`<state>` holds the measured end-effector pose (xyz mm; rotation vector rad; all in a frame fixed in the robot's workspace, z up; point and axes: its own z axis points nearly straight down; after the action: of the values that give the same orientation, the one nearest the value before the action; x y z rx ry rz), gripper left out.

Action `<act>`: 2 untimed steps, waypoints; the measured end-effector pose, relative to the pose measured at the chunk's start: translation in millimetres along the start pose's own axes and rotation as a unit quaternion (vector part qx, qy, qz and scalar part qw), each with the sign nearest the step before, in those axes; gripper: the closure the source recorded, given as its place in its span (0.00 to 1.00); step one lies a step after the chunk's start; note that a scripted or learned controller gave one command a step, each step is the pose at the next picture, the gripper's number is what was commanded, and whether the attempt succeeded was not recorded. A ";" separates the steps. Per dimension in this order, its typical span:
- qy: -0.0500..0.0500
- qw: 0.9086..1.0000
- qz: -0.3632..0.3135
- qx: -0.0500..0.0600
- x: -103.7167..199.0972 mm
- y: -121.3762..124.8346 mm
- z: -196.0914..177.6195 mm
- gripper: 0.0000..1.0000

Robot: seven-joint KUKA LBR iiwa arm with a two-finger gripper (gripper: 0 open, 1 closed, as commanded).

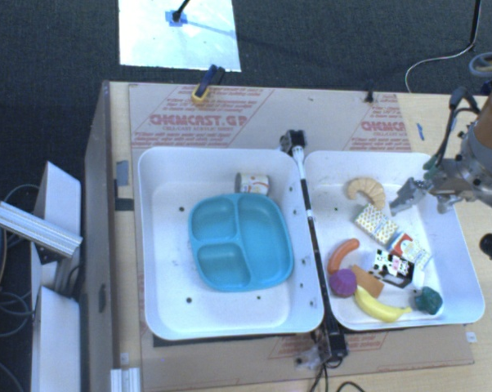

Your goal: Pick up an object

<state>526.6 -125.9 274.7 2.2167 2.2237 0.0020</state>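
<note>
The right bin (462,256) holds several small objects. Among them are a tan croissant (367,189), a yellow-and-white checkered packet (377,224), a red sausage (342,254), a purple ball (342,282), an orange block (367,281), a yellow banana (381,306), a black-and-white box (393,266), a red-and-white packet (411,247) and a dark green lump (428,299). My gripper (426,197) hangs over the bin's upper right part, just right of the croissant and above the checkered packet. Its fingers are spread open with nothing between them.
The left bin (168,219) holds a blue compartment plate (239,242) and a small can (252,184) lying at its far side. A black rod (305,194) runs along the seam between the bins. A yellow-handled tool (203,86) lies on the bench behind them.
</note>
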 end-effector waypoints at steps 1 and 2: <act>0.000 1.000 0.000 0.002 42.1 39.3 92.0 0.00; 0.000 1.000 -0.001 0.001 26.9 95.8 125.8 0.00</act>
<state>622.6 -98.8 149.1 2.2160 2.2258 0.0009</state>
